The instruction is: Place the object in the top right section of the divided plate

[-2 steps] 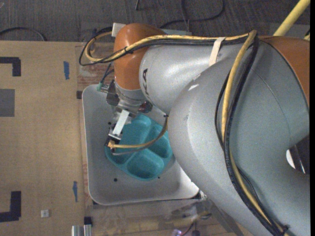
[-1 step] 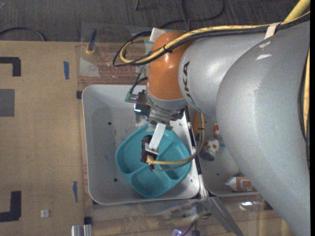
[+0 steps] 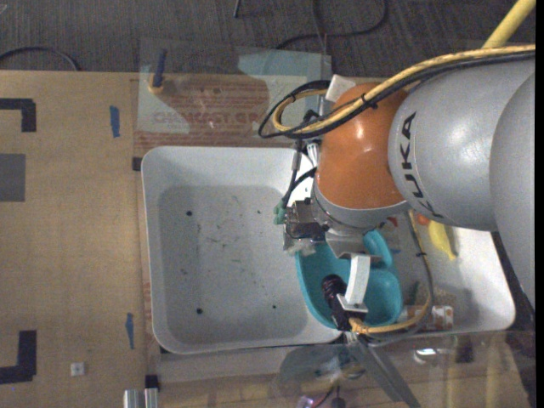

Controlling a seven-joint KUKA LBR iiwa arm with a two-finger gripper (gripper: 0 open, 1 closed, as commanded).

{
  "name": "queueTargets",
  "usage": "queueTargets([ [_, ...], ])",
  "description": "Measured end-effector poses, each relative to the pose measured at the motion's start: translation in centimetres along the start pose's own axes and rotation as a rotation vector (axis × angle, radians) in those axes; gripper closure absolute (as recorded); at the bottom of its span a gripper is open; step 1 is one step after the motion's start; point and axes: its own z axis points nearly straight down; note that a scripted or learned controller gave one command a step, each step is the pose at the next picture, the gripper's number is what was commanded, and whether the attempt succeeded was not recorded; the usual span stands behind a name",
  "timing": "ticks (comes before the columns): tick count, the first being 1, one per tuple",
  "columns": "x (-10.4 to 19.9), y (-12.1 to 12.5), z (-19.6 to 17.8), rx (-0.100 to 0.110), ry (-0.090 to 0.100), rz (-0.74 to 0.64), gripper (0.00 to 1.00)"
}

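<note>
Honestly, the wrist is blocking the gripper [image 3: 304,228], which is hovering over the teal divided plate [image 3: 387,296] in the right bin [image 3: 480,291]; I can't tell its grip state. The yellow object [image 3: 439,238], probably the target, is lying just beside the plate. Risk: it's working blind, so it may be carrying nothing or dropping into the wrong section.

Wooden bench [image 3: 76,253], left white bin [image 3: 151,253], right white bin [image 3: 476,300] beside it, blue tape strip [image 3: 115,121], black corner mark [image 3: 21,113]
</note>
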Motion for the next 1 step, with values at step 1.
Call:
queueTargets([
  [1,7.70,-1.98,10.03,-0.006,0.003,-0.106,1.00],
])
